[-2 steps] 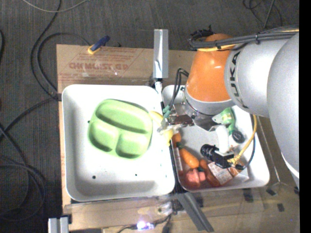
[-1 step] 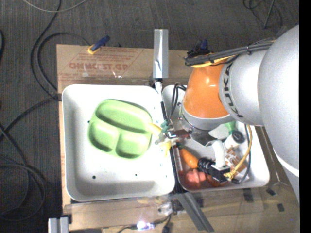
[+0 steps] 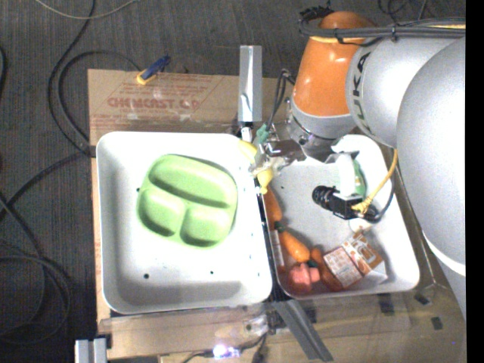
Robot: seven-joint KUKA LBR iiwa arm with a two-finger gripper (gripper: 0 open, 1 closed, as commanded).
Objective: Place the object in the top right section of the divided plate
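A green divided plate [image 3: 187,200] lies upside-up in the left white bin [image 3: 121,278], with one long section at its far side and two smaller ones nearer. My gripper [image 3: 262,154] hangs over the wall between the two bins, at the far left corner of the right bin [image 3: 401,271]. A small yellow object [image 3: 262,175] shows right under the gripper, at the right bin's left wall. Whether it is gripped is hidden by the wrist. The plate sits about a hand's width to the gripper's left.
Along the right bin's left and near sides lie a thin brown-orange piece [image 3: 274,209], an orange carrot [image 3: 295,246], a pink-red lump [image 3: 302,277] and a red and white packet [image 3: 349,260]. A metal post [image 3: 249,82] stands behind the bins.
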